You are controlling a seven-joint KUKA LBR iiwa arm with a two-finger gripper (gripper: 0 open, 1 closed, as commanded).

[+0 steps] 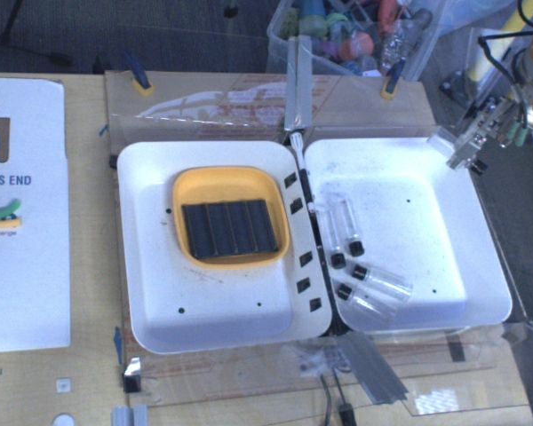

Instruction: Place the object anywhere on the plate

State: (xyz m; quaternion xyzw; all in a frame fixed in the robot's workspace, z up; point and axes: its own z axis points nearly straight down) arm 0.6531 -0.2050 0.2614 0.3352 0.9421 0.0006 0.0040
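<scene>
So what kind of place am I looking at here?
Most likely a robotics lab workbench. Two white bins sit side by side, taped down, one with a yellow plate holding a dark ridged block, the other with clear vials. A clear tub of assorted plastic items stands behind.

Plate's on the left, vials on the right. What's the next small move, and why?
Probably bring the gripper from the right bin's far right corner down over the clear vials near the divider. None is on the yellow plate, which already carries a dark ribbed block.

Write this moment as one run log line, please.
gripper: above right bin's far corner | clear tubes: in right bin | yellow plate: left bin, bears dark ridged block
</scene>
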